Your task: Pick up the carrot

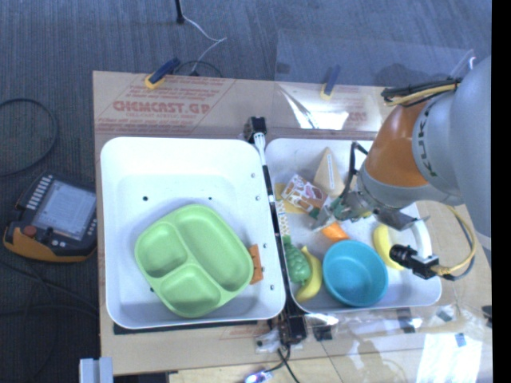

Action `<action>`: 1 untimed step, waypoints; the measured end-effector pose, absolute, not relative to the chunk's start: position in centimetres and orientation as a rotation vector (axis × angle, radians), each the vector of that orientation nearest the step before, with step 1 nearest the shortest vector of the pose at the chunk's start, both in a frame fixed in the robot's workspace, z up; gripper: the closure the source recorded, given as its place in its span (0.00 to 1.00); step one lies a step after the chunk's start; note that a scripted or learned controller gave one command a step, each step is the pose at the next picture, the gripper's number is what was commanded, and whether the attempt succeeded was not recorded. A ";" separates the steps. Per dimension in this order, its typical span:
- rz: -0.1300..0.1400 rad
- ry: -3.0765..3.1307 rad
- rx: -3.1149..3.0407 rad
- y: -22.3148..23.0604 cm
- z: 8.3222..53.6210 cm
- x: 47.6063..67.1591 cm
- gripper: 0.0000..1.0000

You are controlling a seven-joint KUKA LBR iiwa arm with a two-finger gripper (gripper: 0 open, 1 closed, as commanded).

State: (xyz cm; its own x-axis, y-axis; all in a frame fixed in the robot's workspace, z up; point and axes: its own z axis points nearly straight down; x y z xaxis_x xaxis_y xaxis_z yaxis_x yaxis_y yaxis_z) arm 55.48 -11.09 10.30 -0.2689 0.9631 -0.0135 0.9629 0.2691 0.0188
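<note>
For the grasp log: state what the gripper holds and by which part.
Cannot be told: the gripper sits just above the carrot, its grip hidden by the wrist.

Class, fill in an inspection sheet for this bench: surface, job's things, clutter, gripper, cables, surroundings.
Surface: two white bins; left bin, right bin.
Job's things: small orange carrot in right bin, beside the gripper.
Clutter: green divided plate, blue round bowl, yellow bananas, cream wedge.
Gripper: gripper low in right bin; carrot not seen between fingers.
Cables: yellow cable off the wrist.
Surroundings: pendant controller on grey carpet.
</note>
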 end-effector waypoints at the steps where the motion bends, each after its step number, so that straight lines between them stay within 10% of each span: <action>1: 0.011 2.363 2.055 -5.5 21.3 54.6 1.00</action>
